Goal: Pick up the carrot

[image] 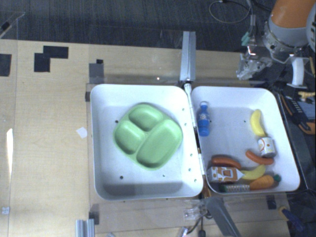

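Along the near wall of the right bin (232, 95), close to its near right corner, lies the carrot (261, 182), orange with a green top (277, 178) pointing toward the right wall. It is crowded: a yellow banana (255, 172) touches its upper side, a small carton (223, 174) lies just to its left, and a dark flat item (232, 187) is tucked against the bin's near rim beside it. Above these rest a red sausage (225, 161) and a second sausage (258, 157), with a small can (266, 146) just beside the latter. Another banana (256, 122) lies farther up near the right wall, and a blue bottle (203, 118) sits against the left wall. The far half of this bin offers open floor between bottle and banana.

Beyond the far right corner of the bin, outside its rim, hangs the gripper (248, 67) below the arm's orange band (295, 4), well apart from the carrot; whether its fingers are spread or closed cannot be told.

The left bin (106, 181) holds a green divided plate (148, 136) near its middle.
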Controlling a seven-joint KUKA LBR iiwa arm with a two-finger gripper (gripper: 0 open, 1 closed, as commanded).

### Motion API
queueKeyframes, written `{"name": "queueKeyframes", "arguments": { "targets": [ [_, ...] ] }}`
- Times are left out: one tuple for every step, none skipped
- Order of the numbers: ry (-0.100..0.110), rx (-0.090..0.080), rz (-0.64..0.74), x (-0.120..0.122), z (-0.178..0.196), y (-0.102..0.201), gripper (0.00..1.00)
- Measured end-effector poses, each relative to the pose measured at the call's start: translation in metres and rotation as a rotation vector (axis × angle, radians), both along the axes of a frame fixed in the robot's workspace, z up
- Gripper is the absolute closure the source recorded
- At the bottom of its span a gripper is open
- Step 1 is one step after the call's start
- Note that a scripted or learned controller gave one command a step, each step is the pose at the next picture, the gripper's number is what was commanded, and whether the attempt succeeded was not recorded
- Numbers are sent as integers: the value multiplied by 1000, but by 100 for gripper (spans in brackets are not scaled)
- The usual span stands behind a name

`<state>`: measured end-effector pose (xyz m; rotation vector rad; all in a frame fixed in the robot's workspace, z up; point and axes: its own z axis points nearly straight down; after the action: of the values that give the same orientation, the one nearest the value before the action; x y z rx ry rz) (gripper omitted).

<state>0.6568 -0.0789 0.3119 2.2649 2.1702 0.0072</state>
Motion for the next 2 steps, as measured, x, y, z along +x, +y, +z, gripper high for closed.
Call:
{"name": "queueKeyframes", "arguments": {
  "targets": [
    [2,0,72,13,-73,36,100],
    [2,0,96,-23,-83,12,100]
  ]
}}
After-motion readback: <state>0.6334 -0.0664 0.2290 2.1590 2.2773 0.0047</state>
